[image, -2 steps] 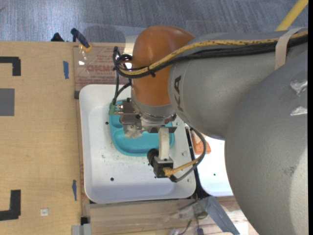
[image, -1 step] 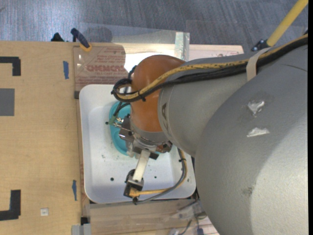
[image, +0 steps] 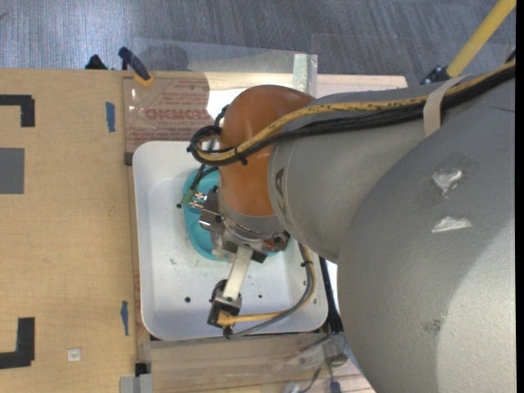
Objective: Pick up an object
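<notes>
A teal, rounded object [image: 196, 237] lies in the white bin [image: 160, 244], near the bin's middle, and the arm covers most of it. My gripper [image: 211, 218] hangs straight down over the teal object, under the orange wrist band [image: 250, 150], which hides nearly all of it. Whether it touches the object cannot be made out. A white bar with a black and yellow end [image: 226, 300] slants down from the wrist toward the bin's near edge, and a cable [image: 282, 313] runs from it back to the arm.
A flat brown cardboard sheet [image: 65, 219] with black marks covers the area left of the bin. A clear plastic bag with red print [image: 168, 111] lies behind the bin. The arm's grey body [image: 409, 236] blocks the right side.
</notes>
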Controlling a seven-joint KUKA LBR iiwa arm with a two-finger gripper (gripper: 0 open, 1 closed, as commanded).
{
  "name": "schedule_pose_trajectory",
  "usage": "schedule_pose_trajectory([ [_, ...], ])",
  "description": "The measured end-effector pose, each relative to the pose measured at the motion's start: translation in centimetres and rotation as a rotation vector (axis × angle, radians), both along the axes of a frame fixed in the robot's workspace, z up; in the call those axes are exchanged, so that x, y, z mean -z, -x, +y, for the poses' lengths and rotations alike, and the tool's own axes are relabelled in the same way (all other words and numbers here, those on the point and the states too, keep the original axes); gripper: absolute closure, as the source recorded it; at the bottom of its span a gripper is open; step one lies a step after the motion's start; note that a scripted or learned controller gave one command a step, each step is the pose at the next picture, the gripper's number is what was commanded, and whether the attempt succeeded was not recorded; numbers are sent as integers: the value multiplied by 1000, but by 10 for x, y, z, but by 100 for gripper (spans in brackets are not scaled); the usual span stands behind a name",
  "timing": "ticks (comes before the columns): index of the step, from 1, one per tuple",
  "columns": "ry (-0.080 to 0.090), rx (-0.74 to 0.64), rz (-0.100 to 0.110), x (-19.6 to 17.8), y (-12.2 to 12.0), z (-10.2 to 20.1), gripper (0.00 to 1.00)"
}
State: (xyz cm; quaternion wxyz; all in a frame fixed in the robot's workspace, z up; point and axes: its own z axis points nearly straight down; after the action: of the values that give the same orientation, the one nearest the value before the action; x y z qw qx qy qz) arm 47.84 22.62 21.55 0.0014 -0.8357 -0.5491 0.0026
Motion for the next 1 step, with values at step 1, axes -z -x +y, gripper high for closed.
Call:
schedule_pose_trajectory([
  [1,2,357,-1,23,0,-1,100],
])
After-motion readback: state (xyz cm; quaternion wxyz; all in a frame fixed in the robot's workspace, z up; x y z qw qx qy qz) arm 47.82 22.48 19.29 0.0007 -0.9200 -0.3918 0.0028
